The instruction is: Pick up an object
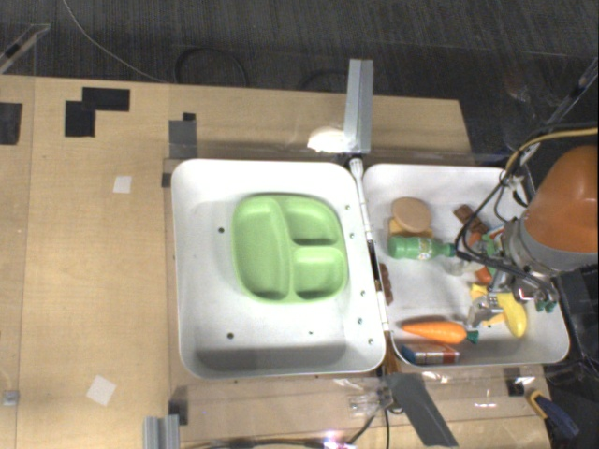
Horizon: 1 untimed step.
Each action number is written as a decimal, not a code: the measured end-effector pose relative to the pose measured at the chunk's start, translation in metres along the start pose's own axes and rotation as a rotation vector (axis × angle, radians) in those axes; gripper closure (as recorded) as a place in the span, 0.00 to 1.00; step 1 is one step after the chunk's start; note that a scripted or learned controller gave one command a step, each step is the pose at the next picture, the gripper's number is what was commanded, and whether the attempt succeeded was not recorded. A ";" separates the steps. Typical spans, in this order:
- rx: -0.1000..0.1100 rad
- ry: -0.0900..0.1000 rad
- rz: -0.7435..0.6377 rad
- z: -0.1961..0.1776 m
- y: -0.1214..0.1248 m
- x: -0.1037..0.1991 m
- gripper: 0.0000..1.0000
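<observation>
With my two-finger gripper [487,309] low beside the yellow plastic banana [511,314] and orange plastic carrot [434,331] — finger state I cannot tell — crowding risks a glancing miss.

My gripper [489,299] hangs low in the right bin [426,187], beside a yellow banana [514,317], just above an orange carrot [433,330]. The left bin [201,195] holds a green divided tray [287,247].
</observation>
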State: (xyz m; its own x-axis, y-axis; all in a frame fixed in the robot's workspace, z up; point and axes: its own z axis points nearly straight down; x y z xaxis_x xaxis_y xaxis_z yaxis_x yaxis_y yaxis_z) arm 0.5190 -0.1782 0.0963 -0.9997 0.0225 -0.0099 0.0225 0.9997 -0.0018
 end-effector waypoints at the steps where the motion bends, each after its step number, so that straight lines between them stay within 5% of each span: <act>1: -0.001 -0.007 0.033 0.006 0.058 -0.033 0.00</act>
State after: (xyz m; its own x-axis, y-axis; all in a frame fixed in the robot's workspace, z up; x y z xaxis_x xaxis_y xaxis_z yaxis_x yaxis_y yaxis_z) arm 0.5533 -0.1215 0.0904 -0.9983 0.0559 -0.0171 0.0560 0.9984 -0.0005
